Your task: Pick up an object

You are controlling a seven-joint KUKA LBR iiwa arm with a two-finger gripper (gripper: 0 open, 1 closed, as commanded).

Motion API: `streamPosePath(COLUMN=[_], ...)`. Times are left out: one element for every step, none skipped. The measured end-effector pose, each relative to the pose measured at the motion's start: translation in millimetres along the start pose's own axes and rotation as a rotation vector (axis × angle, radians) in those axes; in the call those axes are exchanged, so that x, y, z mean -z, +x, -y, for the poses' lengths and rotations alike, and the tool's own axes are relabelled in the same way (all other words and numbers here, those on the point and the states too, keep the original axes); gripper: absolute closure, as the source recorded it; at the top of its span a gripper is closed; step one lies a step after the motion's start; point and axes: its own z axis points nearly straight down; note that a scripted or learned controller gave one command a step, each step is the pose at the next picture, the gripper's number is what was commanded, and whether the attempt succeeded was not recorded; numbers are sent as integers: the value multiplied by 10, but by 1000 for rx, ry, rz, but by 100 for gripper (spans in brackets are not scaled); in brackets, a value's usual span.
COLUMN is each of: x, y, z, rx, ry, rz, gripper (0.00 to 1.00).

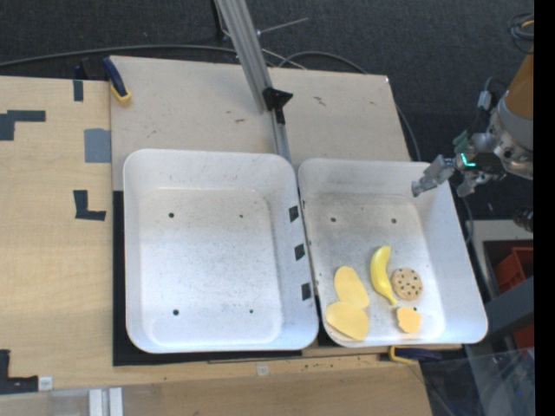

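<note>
Four small toy foods sit in the right bin point(451, 232), all bunched at its 6 o'clock end; left bin point(208, 250) sits alongside at 9.

Largest: the pale yellow slices point(349, 304), two flat overlapping lobes, lying at 7 o'clock of the group, touching the bin's near wall. Prob light, stiff plastic, but flat to the floor, so hard to get fingers under; pinch across the narrow waist if at all.

Next: yellow banana point(380, 271), curved, at 12 o'clock of the group. Looks light, rigid, a bit slick. Best pick imo: grip across the mid-body, where it's thickest.

Then the round cookie point(406, 282), tan w/ dark specks, just beside the banana at 3 o'clock. Thin disc, edges only.

Smallest: orange wedge point(408, 321), at 5 o'clock; tiny, may skid.

Gripper point(440, 177) hangs over the bin's 1 o'clock rim, well apart from the food, holding nothing; whether its claw is apart or together, can't tell.
</note>
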Motion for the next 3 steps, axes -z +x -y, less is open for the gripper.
streamPosePath(x=[26, -611, -1258], y=[0, -29, 3], z=[-8, 29, 23], rx=[1, 1, 1], ry=[-4, 2, 3], rz=[2, 0, 0], gripper=[0, 0, 0])
